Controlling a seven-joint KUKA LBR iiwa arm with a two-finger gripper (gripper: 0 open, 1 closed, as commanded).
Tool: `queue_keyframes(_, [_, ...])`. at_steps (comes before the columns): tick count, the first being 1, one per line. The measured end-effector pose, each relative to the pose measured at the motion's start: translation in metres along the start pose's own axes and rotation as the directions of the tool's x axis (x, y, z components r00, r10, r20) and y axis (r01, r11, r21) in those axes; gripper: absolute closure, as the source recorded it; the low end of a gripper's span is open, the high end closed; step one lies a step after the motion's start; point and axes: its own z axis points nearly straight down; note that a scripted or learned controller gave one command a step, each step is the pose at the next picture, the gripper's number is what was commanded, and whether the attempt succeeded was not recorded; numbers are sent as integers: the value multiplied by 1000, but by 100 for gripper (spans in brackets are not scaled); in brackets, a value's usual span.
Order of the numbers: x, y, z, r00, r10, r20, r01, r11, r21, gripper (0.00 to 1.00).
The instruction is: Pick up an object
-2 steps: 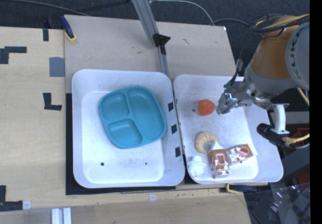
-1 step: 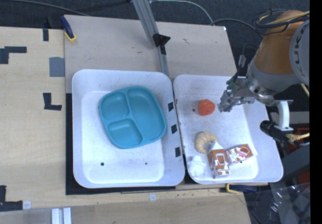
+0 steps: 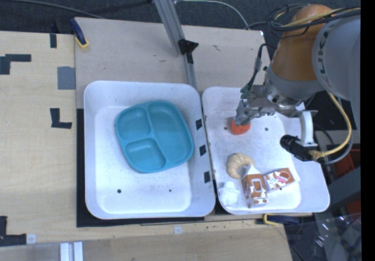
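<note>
Gripper (image 3: 243,118) is right on the orange thing (image 3: 239,128) near the right bin's (image 3: 319,192) far edge, can't tell its fingers' state, so I'd centre before lifting.

On the desk (image 3: 129,60) we see two bins side by side. The left bin (image 3: 96,154) holds a divided plate (image 3: 153,135). The right bin (image 3: 313,186) holds a croissant (image 3: 238,164), with a packet (image 3: 266,185) just right of it.

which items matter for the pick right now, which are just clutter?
In play: claw, down over the orange object in the right bin.
Clutter: croissant, printed packet, blue divided plate in the left bin.
</note>
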Motion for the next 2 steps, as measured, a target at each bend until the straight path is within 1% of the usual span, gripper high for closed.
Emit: queue_keyframes(2, [100,-2,14,1000,0,0,0,1000,3,100])
